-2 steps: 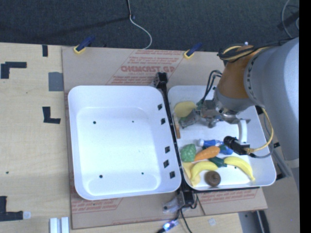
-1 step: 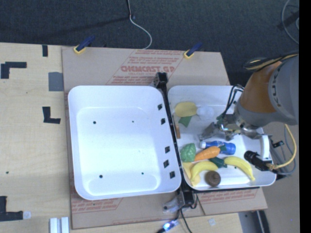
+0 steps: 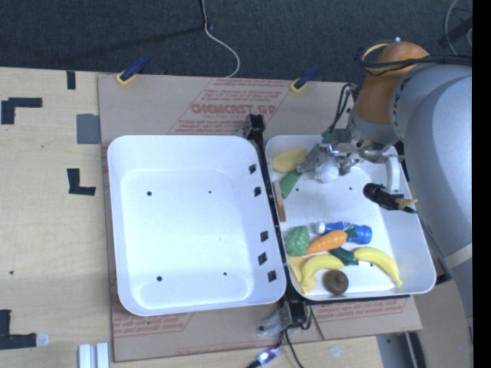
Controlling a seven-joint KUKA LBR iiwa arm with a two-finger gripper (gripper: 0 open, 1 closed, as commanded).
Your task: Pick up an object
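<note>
**A:** What takes up the most room?

**B:** The pale wooden table (image 3: 46, 205), with a brown cardboard sheet (image 3: 222, 106) lying on it. Next is the grey arm with an orange band (image 3: 430, 113). It comes in from the right and bends down over the far end of the right shallow white bin (image 3: 330, 203). The left shallow white bin (image 3: 184, 221) sits edge to edge with it.

**A:** And the claw?

**B:** The claw (image 3: 328, 162) is low over the right bin's far left corner, pointing toward the shared wall. I cannot tell whether it is open or closed.

**A:** What could be picked up?

**B:** A pale yellow rounded piece (image 3: 289, 159) lies just beside the claw. A green wedge (image 3: 290, 182) is next to that, against the shared wall. Crowded along the near edge are a yellow banana (image 3: 382, 261), a second yellow banana (image 3: 316, 267), a blue-and-white tube (image 3: 354, 233), an orange carrot (image 3: 326, 241), a green lumpy piece (image 3: 298, 241) and a brown round ball (image 3: 335, 282).

**A:** Any open room?

**B:** There is bare white floor between the claw and that cluster.
</note>
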